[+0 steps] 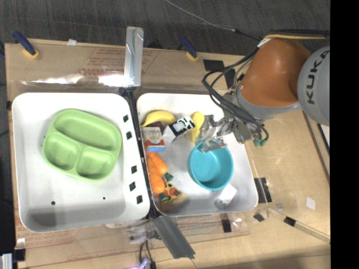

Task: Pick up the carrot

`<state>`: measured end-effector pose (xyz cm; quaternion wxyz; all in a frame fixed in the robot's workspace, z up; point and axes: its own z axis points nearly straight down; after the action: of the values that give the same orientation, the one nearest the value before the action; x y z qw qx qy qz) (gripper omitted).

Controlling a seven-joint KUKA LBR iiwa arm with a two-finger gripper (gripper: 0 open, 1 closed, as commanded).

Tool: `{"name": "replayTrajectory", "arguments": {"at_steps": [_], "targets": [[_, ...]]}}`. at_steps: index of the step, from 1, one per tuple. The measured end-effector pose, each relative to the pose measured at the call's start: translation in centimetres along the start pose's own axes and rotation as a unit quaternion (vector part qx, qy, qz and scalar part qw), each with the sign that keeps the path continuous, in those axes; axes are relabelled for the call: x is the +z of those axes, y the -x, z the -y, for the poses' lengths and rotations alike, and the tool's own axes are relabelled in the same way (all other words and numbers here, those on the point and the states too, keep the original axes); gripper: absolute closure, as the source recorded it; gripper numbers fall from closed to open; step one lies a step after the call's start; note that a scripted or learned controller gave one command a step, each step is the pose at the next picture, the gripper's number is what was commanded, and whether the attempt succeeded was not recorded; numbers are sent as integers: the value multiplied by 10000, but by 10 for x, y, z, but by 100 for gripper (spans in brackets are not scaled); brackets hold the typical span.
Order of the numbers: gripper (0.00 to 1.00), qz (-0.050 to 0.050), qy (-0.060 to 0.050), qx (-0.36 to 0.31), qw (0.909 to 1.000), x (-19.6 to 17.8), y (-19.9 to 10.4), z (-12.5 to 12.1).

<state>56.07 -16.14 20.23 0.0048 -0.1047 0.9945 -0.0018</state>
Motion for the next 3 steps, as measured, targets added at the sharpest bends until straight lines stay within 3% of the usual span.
{"name": "replayTrajectory", "arguments": {"at_steps": [1, 2, 3], "targets": [[100, -46, 37, -1433, 9897, -8, -24, -68], [100, -27, 32, -2520, 9677, -10, -7, -28], [100, -17, 40, -3986, 9171, -4, 29, -20]]}}
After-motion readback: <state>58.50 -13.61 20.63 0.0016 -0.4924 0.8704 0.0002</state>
